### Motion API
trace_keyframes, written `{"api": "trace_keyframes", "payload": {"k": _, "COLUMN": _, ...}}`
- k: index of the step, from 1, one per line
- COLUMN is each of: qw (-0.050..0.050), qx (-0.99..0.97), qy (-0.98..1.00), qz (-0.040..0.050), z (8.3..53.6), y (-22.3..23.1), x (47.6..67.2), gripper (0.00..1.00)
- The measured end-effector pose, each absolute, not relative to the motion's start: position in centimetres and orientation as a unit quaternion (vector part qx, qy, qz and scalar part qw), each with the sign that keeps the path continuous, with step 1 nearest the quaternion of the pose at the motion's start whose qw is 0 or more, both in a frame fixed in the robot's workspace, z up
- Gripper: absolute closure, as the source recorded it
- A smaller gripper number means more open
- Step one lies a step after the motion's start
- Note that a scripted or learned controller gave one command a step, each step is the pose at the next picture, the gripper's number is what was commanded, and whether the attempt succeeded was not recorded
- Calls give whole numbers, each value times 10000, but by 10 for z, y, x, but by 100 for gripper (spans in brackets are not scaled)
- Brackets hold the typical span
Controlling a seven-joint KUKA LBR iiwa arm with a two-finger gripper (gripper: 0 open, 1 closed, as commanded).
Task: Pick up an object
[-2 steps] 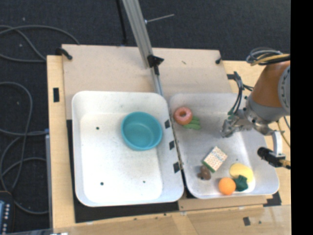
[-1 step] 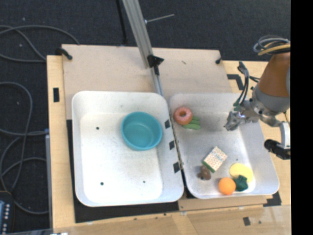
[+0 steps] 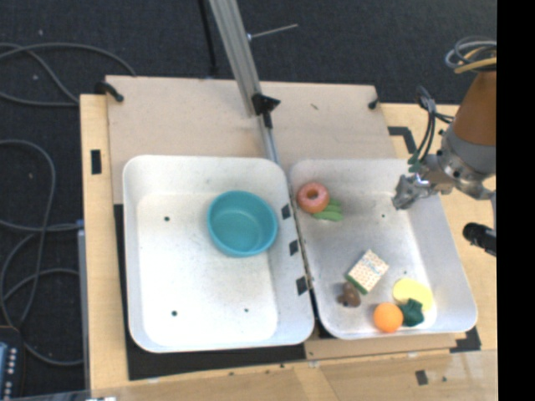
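The right bin holds several small objects. A pink ring-shaped toy lies at its far left beside a green piece. Nearer the front are a speckled cream block, a small brown object, an orange ball, a yellow piece and a dark green piece. My gripper hangs over the bin's far right part, apart from all of them, with nothing seen held. A teal bowl sits in the left bin.
A slanted metal rail runs from the top down to the gap between the bins. The arm with its orange band and cables comes in at the right edge. Loose cables lie on the dark floor at left.
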State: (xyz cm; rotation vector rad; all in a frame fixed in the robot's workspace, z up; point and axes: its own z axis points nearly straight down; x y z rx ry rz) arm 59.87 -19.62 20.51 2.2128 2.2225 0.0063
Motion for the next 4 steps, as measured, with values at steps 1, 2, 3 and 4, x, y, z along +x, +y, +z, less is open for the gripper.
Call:
{"api": "trace_keyframes", "payload": {"k": 1, "qw": 29, "qx": 7055, "qy": 7087, "qz": 20, "z": 249, "y": -197, "x": 600, "gripper": 100}}
{"api": "trace_keyframes", "payload": {"k": 2, "qw": 9, "qx": 7041, "qy": 7101, "qz": 18, "z": 259, "y": -145, "x": 610, "gripper": 100}}
{"api": "trace_keyframes", "payload": {"k": 3, "qw": 9, "qx": 7042, "qy": 7100, "qz": 15, "z": 265, "y": -94, "x": 621, "gripper": 100}}
{"api": "trace_keyframes", "payload": {"k": 4, "qw": 9, "qx": 7042, "qy": 7100, "qz": 13, "z": 270, "y": -40, "x": 628, "gripper": 100}}
